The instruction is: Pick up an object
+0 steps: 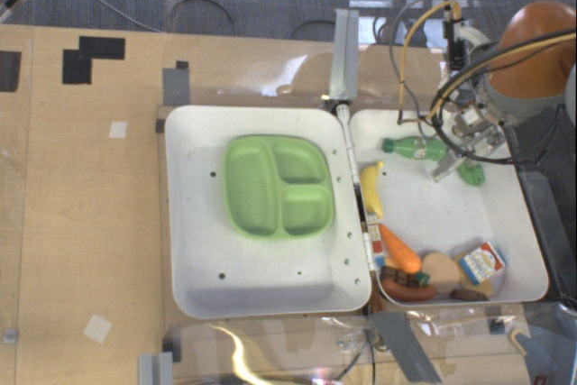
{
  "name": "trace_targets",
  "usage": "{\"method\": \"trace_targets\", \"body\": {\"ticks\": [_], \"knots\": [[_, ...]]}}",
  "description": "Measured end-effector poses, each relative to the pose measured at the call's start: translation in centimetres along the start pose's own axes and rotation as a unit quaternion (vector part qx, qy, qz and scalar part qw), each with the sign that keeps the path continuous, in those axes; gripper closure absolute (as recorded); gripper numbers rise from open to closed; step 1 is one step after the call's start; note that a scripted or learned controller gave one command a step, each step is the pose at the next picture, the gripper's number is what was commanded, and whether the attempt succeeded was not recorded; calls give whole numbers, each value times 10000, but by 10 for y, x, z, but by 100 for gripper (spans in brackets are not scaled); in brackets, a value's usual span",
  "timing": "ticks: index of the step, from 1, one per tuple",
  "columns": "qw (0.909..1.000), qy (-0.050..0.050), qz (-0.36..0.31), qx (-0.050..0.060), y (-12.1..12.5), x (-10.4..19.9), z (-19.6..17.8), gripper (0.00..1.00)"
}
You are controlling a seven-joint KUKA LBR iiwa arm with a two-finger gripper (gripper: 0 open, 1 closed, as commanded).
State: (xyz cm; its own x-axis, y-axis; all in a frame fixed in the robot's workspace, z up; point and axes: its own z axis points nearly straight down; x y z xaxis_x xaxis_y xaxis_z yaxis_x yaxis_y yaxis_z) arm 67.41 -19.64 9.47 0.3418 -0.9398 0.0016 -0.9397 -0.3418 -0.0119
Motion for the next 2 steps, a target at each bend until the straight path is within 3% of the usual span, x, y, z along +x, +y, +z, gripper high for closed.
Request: {"method": "trace_targets", "body": {"ticks": [1, 2], "knots": [[9973, -16, -739, -23, 0, -3, 1, 0], [9965, -15, -834, -18, 0, -3, 1, 0]]}}
